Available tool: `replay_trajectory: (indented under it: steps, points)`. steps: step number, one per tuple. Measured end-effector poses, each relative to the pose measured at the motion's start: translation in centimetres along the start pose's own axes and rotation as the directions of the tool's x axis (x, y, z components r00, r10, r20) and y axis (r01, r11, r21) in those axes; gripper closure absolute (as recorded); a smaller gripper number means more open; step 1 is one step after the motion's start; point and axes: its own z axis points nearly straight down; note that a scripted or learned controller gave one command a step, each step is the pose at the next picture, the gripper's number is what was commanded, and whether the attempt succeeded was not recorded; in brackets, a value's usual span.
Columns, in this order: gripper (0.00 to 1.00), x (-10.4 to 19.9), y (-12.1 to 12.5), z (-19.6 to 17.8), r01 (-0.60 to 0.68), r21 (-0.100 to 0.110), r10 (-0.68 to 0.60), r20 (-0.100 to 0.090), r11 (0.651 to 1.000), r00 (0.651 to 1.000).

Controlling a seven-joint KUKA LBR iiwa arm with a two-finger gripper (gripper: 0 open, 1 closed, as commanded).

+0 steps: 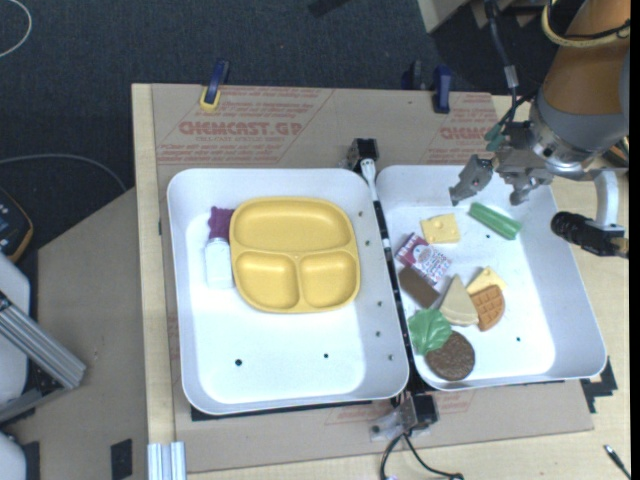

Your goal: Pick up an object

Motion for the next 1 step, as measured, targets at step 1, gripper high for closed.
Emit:
replay_trajectory:
  steps: [1]
  points:
    - [0.0, 0.0, 0.23, -0.72, 0.002, -0.013, -0.002, 0.002, 1.0, 1.0]
